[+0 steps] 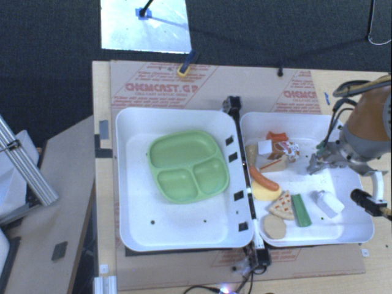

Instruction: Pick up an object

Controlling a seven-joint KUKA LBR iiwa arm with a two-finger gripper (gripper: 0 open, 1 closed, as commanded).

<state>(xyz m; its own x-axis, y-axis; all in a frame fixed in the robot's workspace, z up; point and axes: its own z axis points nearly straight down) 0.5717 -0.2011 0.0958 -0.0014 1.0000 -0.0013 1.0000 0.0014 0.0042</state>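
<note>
The right bin (352, 228) holds several toy foods: a red sausage (264, 179), a yellow piece (265, 193), a pizza slice (282, 206), a green bar (301, 210), a round tan cookie (274, 226), a white bottle-like piece (328, 202) and a red and white cluster (278, 147). My gripper (316, 163) hangs low over the right bin's middle right, just right of the red and white cluster and above the white piece. The arm reaches in from the right edge. Nothing shows between the fingers.
The left bin (131, 219) holds a green three-compartment plate (187, 166). A black divider with clips (240, 164) runs between the bins. Cardboard lies under both bins. A metal rail (24, 170) stands at the far left.
</note>
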